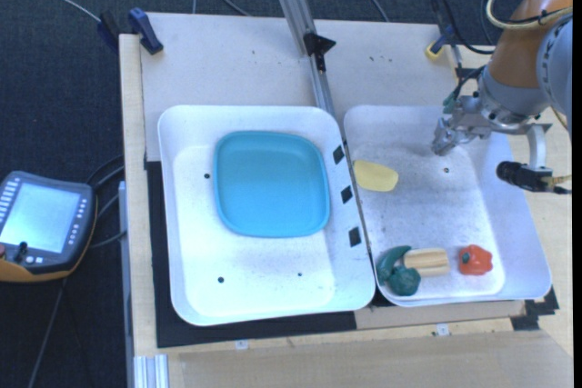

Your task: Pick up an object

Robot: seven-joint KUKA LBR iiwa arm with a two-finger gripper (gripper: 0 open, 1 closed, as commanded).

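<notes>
The gripper hangs over the right bin's upper part; whether it is released or clenched cannot be told; the yellow piece lies left of it, slightly nearer.

The arm runs off the right edge, so its upper links can't be seen. The end effector is too small and blurred to read its fingers. The surface is cut off at the bottom edge, and the handheld pendant at the left.
</notes>
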